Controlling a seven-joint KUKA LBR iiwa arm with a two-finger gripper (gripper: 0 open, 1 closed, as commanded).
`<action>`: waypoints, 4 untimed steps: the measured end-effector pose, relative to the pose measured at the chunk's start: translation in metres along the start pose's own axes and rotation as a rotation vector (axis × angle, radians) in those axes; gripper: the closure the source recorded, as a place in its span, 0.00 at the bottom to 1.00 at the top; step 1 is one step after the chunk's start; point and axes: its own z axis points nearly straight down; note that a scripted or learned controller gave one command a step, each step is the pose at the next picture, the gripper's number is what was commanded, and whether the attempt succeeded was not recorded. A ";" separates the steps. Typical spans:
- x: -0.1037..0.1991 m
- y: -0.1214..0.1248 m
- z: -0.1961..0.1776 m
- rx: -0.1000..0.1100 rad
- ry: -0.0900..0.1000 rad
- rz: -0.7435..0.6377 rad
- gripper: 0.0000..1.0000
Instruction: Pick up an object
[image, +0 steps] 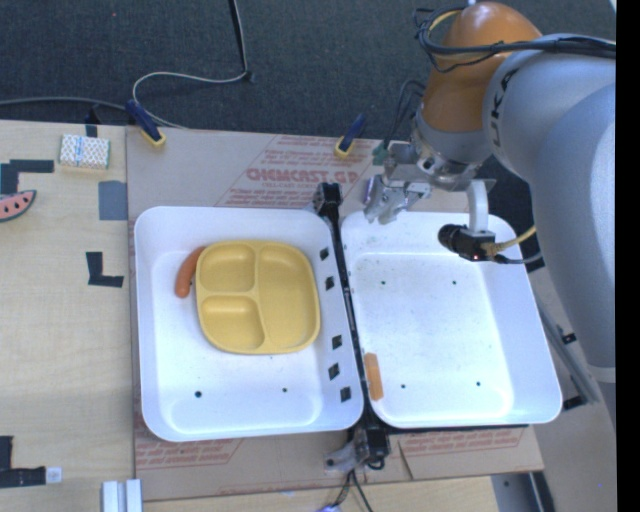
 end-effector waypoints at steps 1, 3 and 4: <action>0.000 0.000 0.000 0.000 0.000 0.000 0.00; 0.001 0.000 -0.009 0.001 0.002 -0.001 0.00; 0.002 0.000 -0.018 0.001 0.005 -0.002 1.00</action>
